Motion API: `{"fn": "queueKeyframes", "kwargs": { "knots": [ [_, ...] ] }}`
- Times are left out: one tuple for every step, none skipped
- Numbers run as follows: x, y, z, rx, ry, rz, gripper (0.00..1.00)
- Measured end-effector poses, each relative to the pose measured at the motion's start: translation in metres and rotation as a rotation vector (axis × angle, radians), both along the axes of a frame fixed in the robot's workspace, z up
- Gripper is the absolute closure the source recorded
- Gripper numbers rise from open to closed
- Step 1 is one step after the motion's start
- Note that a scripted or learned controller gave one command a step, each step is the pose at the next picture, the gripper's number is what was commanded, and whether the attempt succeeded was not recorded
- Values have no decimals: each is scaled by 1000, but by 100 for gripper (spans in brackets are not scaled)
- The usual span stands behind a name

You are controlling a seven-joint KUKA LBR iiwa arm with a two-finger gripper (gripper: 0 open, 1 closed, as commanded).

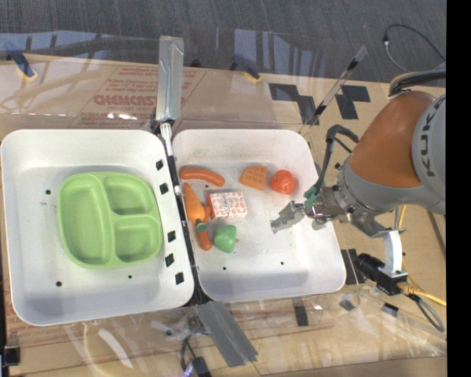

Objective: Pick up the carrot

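The carrot (pixel 193 203) is orange and tapered. It lies along the left wall of the right bin (pixel 298 269), with its green end toward the front. My gripper (pixel 286 218) hovers over the right half of the same bin, well to the right of the carrot and just below a red tomato (pixel 282 181). Its fingers (pixel 279 224) point left, stand open, and have nothing between them.
Around the carrot lie a red-orange sausage (pixel 202 176), a pink-and-white box (pixel 228 204), a green pepper (pixel 224 239) and a small red piece (pixel 204 239). An orange chunk (pixel 253 177) sits near the tomato. The left bin (pixel 23 210) holds a green divided tray (pixel 110 218).
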State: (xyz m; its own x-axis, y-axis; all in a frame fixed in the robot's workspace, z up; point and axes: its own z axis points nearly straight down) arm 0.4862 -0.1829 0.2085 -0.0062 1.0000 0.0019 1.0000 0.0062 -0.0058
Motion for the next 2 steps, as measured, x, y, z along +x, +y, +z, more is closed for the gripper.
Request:
{"fn": "queueKeyframes", "kwargs": {
  "knots": [
    [58,-9,5,-3,-2,-289,0],
    [151,-5,-31,-2,0,-284,0]
  ]
}}
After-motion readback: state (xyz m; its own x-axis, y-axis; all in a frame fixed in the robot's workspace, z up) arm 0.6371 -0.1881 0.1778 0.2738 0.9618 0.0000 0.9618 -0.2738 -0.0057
